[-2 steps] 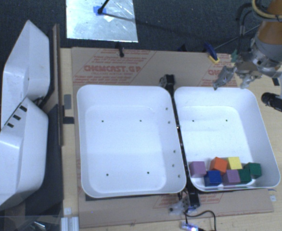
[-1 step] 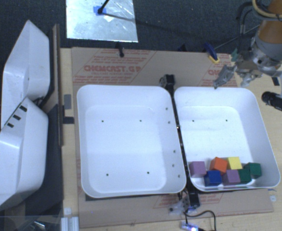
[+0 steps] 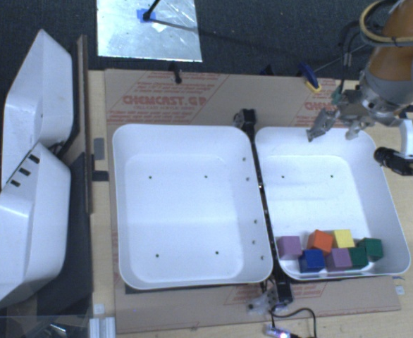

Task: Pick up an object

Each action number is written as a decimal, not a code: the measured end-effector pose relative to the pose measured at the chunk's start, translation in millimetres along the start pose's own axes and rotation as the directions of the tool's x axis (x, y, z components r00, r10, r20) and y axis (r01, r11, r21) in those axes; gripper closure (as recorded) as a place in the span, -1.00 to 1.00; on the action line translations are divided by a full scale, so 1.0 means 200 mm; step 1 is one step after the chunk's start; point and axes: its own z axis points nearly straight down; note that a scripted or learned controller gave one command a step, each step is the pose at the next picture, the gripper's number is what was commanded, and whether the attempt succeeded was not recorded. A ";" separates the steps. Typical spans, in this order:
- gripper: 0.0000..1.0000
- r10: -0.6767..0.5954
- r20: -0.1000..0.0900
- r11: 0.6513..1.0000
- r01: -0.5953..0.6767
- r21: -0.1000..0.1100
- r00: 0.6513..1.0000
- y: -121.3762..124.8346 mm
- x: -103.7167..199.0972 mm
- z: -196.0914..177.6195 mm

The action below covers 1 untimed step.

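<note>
A cluster of small coloured blocks is seen bunched in the near corner of the right bin (image 3: 375, 182), pressed up against its front wall. An orange block (image 3: 321, 240) sits at the middle of the group, with a yellow block (image 3: 344, 238) just beside it on the right and a green block (image 3: 368, 248) further right again, nearest the bin's corner. On the left end a pale purple block (image 3: 289, 246) is placed; in front of the orange one a blue block (image 3: 311, 260) is found, touching a second purple block (image 3: 340, 258) at its right. All six are packed close, most of them touching a neighbour.

Nothing is being held. The gripper (image 3: 337, 127) is poised over the far edge of the same bin, well apart from the blocks, and its two fingers are seen spread, with only white bin floor and cardboard visible between them. Behind it the grey wrist and the orange band of the arm (image 3: 397, 48) are seen reaching in from the right.

The left bin (image 3: 132, 153) lies alongside, the two separated by a dark strip. Both bins are set on a printed cardboard sheet (image 3: 164, 97). A shiny metal plate (image 3: 149, 20) lies beyond it on the dark floor, and two white tubs (image 3: 34, 189) are stacked at the far left.
</note>
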 end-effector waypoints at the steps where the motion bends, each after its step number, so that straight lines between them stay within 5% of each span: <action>1: -1.00 -0.001 0.000 1.000 0.001 0.000 1.000 0.01 0.04 0.23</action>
